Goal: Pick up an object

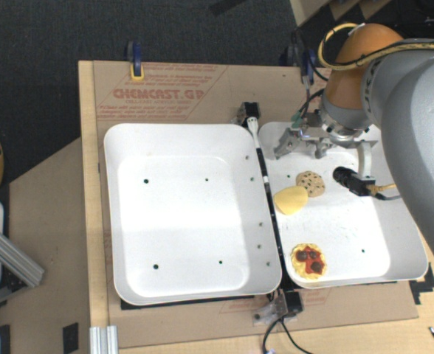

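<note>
Though near the jaws, cookie apart.

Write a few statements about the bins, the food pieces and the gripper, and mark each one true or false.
1. The cookie lies in the right bin. True.
2. The yellow piece lies in the left bin. False: it lies in the right bin, right beside the cookie.
3. The small pizza sits near the right bin's near edge, apart from the other two pieces. True.
4. The gripper holds the cookie. False: the cookie lies on the bin floor, and the gripper is at the bin's far end.
</note>
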`<state>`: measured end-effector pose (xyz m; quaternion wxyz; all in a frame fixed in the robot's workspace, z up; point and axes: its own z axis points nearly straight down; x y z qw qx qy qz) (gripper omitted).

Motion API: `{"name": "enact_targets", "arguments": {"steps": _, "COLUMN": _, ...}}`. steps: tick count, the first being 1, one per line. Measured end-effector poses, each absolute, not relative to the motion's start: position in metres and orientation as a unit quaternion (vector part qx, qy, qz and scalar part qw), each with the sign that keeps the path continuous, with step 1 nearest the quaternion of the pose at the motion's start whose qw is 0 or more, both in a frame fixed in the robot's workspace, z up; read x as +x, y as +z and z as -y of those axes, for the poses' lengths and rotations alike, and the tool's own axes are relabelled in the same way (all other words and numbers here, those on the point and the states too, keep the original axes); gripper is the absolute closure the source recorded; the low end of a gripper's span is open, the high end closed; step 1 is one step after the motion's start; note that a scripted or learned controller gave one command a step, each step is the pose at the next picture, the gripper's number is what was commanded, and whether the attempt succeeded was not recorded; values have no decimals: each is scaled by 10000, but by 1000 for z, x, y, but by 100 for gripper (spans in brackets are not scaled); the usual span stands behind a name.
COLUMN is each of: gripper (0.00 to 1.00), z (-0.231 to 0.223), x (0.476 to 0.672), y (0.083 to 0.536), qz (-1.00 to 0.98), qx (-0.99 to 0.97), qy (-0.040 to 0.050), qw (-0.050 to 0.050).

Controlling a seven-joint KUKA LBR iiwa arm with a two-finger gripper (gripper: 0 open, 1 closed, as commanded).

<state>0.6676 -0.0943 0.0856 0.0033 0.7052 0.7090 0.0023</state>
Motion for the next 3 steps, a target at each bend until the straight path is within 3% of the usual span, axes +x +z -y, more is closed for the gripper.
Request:
{"name": "enact_targets", "arguments": {"steps": 1, "gripper": 0, "z": 99, "x": 623, "y": 85, "qz": -7066, "qx": 7076, "qy": -14, "qw": -22}}
{"name": "enact_targets", "arguments": {"steps": 2, "gripper": 100, "z": 99, "x": 625, "y": 96, "qz": -7075, "qx": 7067, "qy": 0, "qw": 6}}
{"name": "enact_targets", "arguments": {"steps": 3, "gripper": 100, "z": 6, "x": 671, "y": 241, "qz": -7113, "qx": 7028, "qy": 88, "qw": 67}}
